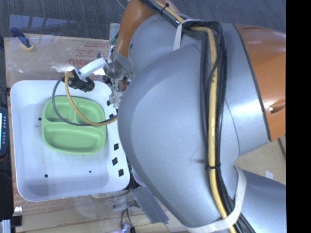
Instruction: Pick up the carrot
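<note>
Plainly, little of the task can be called done from this view. The arm [194, 130] reaches in from the right and its grey bulk covers the right-hand side of the bench, so the second bin lies somewhere under it. The wrist end sits at the upper right corner of the white bin [24, 144], where the gripper [114, 84] hangs among a white bracket [92, 68] and a black plug [82, 84]. Whether it is open or closed, I cannot tell; the parts there are small and crowded.

In the left bin lies a green plate [73, 125] with two compartments, both bare. A yellow cable [77, 111] loops from the plug across the plate and back toward the arm, with a grey one beside it.

The carrot is the trouble — I cannot place it with any certainty. A small orange-brown speck [124, 84] shows just beside the gripper, at the edge of the arm's shadow, but it is too small to say whether that is the carrot or part of the rig.

My judgement: the arm is down at the bin's corner, at or near a grasp, yet no lift is evident. What is left is the whole proof of the task — a carrot seen held and raised clear.
</note>
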Controlling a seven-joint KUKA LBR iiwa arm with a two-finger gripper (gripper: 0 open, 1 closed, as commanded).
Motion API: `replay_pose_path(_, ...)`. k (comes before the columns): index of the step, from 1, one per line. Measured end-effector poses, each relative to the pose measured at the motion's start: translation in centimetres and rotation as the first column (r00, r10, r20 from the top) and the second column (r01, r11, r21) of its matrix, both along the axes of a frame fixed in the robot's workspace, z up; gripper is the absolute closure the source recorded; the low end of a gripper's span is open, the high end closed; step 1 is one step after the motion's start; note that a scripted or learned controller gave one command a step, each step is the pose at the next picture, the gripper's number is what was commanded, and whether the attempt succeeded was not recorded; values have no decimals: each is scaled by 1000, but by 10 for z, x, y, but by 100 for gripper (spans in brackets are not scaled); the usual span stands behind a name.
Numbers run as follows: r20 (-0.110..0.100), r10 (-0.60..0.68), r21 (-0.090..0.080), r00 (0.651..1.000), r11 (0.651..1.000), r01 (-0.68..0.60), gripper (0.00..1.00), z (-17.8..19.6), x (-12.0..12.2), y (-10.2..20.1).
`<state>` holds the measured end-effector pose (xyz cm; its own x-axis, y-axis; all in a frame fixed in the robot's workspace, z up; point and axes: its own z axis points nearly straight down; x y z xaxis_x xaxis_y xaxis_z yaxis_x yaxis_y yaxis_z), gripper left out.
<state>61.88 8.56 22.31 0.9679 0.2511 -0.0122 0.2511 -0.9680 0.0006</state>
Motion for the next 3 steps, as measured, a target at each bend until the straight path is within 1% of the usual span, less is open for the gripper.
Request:
replay_pose_path(1, 7, 111, 2, 994, 994, -111, 100, 37, 5, 64)
replay_pose_path(2, 2, 87, 1, 996, 996, -87, 100, -108, 4, 110)
replay_pose_path(3, 10, -42, 2, 999, 999, 42, 100, -27, -31, 134)
